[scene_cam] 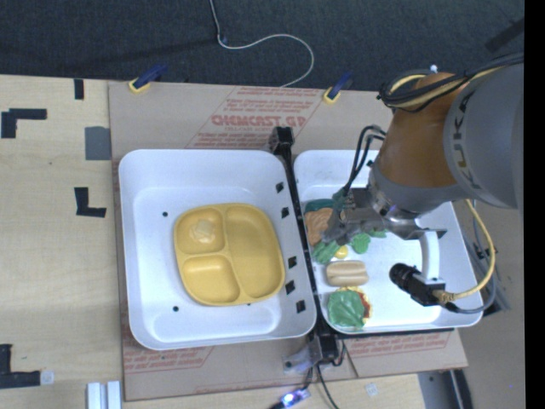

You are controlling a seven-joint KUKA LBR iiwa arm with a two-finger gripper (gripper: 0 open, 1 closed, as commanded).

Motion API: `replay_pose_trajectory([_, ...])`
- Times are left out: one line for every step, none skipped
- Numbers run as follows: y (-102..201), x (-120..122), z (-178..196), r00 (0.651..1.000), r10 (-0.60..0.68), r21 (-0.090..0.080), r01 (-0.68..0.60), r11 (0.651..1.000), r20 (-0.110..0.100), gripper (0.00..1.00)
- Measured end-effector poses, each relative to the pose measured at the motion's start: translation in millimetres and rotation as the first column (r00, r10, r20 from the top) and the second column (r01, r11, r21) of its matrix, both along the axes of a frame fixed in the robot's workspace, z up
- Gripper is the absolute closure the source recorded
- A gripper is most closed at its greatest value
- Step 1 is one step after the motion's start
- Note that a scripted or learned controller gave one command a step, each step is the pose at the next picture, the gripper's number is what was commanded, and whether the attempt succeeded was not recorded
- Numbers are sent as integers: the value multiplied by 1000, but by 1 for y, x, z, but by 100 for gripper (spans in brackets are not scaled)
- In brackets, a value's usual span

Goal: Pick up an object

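Inside the left bin sits a yellow divided plate; right bin holds toy food; claw state unclear.

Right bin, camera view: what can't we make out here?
- tool: sits low over the toy food in the right bin; finger state and any grasp unreadable, wrist and cables cover it.
- brown item: partly under the tool, identity unclear.
- green pieces: small, bunched together, partly under the tool; contact cannot be judged.
- right bin floor beneath the arm: hidden by the arm.
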State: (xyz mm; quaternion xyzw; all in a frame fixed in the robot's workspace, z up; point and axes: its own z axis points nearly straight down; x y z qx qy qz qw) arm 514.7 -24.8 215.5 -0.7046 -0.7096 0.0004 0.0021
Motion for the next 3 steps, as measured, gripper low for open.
replay_pose_trajectory([64, -5, 4, 1000, 2, 0, -2, 1000, 0, 100])
replay_pose_trajectory([74, -7, 0, 1000, -4, -3, 4, 1000, 0, 100])
replay_pose_trajectory([78, -14, 19, 1000, -5, -2, 5, 1000, 2, 100])
